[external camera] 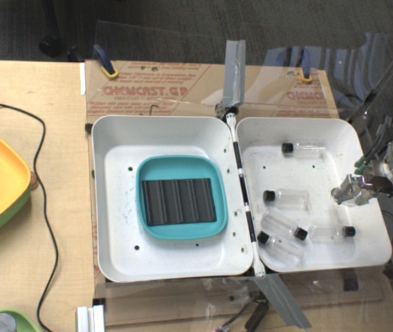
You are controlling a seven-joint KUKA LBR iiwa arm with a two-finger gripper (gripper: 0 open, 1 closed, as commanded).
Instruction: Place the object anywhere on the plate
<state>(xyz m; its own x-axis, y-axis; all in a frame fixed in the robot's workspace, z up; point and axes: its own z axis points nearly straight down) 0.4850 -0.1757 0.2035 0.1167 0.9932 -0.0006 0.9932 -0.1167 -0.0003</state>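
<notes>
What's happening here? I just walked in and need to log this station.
A robot arm reaches in from the right, its gripper over the right bin, where several clear vials with black caps lie scattered. The teal plate sits in the left bin with no vial on it yet.

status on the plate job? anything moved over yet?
Done: nothing; the teal plate in the left bin carries no object. In hand: the gripper sits at the right bin's right edge, grasp unclear. Left: pick one of the clear vials and carry it to the plate.
</notes>
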